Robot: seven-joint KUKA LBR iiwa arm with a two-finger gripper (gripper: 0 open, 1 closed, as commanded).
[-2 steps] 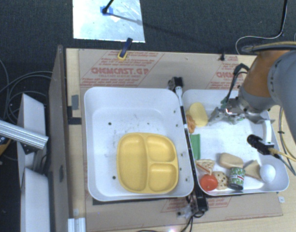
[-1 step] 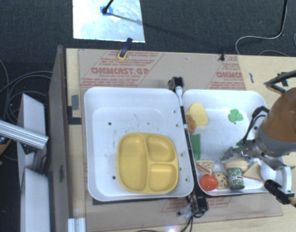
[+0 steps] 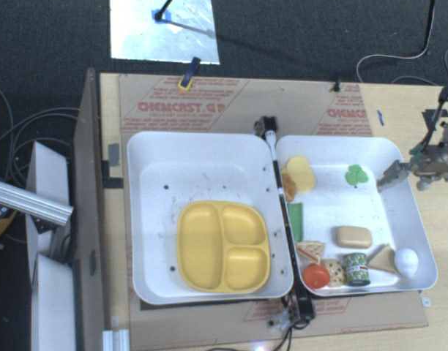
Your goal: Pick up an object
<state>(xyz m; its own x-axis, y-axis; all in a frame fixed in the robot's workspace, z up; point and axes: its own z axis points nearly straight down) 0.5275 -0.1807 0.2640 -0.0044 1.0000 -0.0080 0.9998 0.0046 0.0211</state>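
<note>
The gripper sits at the right rim of the right bin, reaching in from the right edge of the camera view; one grey finger juts down and to the left over the bin wall. Whether it is spread or closed cannot be told, and nothing shows in its grasp.

Nearest to it, just to its left, lies a small green leafy piece. Farther left a yellow rounded piece rests by the divider, its long axis running up and down the view. Below and left of the gripper a tan bread-like block lies with its long axis across the bin, left to right. Directly below, near the bin's front corner, sit a white egg, a wedge pointing up-right, a small green can standing upright, and a red tomato. Far to the left, the left bin holds a yellow divided plate.
</note>
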